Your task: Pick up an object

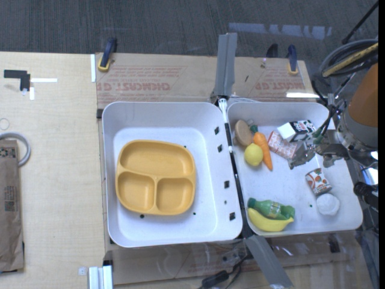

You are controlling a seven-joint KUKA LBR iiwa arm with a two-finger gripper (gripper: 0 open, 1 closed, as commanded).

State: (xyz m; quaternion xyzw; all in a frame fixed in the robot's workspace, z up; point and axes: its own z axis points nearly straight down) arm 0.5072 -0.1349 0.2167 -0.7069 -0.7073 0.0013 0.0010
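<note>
My gripper hangs low in the right bin, reaching in from the right. It is just right of a pink box and below a small white and black carton. A carrot, a lemon and a brown rounded piece lie at the bin's left side. A small printed can and a white round piece sit below the gripper. A banana with a green piece against it lies near the front wall.
The left bin holds a yellow divided plate. A cardboard sheet lies behind both bins. A brown paper bag rests on the wooden bench at far left. Cables hang at the upper right.
</note>
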